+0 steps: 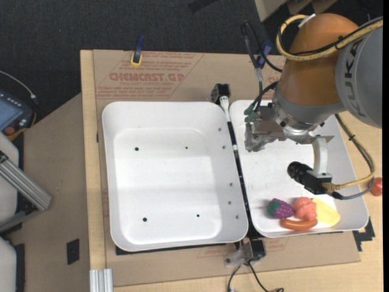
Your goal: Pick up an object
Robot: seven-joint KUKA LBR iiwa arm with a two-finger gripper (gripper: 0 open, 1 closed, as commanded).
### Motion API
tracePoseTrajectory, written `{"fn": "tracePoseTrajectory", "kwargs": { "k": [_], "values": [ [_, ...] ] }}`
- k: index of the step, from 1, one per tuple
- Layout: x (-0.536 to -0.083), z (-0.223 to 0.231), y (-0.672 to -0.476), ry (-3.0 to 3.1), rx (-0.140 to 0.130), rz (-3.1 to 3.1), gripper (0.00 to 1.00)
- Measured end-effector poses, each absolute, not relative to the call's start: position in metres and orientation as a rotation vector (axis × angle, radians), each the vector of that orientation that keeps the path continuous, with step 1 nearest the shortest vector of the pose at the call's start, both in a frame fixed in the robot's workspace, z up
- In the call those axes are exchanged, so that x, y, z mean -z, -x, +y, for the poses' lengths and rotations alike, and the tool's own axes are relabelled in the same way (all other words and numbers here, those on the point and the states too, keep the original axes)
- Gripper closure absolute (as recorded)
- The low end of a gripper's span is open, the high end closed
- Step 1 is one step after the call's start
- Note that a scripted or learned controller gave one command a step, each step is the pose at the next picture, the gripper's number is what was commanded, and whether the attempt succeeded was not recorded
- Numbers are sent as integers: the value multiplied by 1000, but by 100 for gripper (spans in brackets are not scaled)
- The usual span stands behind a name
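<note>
My gripper (256, 140) hangs over the back left part of the right bin (267, 181), under the arm's orange band (316, 41). A small pile of toy food lies in that bin's front right corner, well apart from the gripper: purple grapes (280, 208), a pink-orange fruit (306, 207), a yellow piece (329, 215) and a long orange-red piece (298, 224). I see nothing between the gripper's fingers.
The left bin (121, 163) sits beside the right one, with a black divider rail (238, 175) between them. Both rest on a cardboard sheet (152, 72). A black cylinder with a cable (305, 176) juts from the arm over the right bin.
</note>
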State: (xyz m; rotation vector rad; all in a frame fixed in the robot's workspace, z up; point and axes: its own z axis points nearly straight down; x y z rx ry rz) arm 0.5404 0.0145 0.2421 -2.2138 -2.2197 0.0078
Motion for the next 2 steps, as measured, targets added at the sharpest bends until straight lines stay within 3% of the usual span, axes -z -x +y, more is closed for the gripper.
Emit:
{"fn": "tracePoseTrajectory", "kwargs": {
  "k": [1, 2],
  "values": [
    [-288, 82, -537, 2214, 9, -2232, 100],
    [-258, 121, -554, 2215, 0, -2225, 100]
  ]
}}
